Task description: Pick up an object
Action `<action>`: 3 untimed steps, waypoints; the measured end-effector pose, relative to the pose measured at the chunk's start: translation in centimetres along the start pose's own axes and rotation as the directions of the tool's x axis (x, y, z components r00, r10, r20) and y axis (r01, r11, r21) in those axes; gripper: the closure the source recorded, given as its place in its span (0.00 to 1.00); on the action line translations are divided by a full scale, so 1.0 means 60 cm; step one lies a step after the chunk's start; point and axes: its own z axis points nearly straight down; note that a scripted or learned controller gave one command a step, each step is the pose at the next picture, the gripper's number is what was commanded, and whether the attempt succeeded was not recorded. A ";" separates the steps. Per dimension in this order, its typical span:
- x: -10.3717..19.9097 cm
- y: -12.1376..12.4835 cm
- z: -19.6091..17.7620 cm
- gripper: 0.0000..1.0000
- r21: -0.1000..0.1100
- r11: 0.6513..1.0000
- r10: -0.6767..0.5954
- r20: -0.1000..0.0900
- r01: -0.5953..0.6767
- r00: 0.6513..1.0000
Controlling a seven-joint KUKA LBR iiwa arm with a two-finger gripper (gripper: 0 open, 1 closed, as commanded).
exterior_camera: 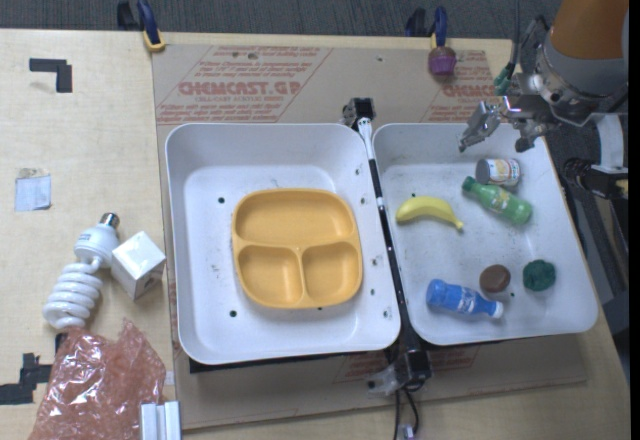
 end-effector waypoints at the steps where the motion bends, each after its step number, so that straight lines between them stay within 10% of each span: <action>1: -0.008 0.016 0.225 0.00 0.000 1.000 0.002 0.000 -0.002 1.000; 3: 0.021 -0.122 0.264 0.00 -0.018 1.000 0.003 0.001 -0.003 1.000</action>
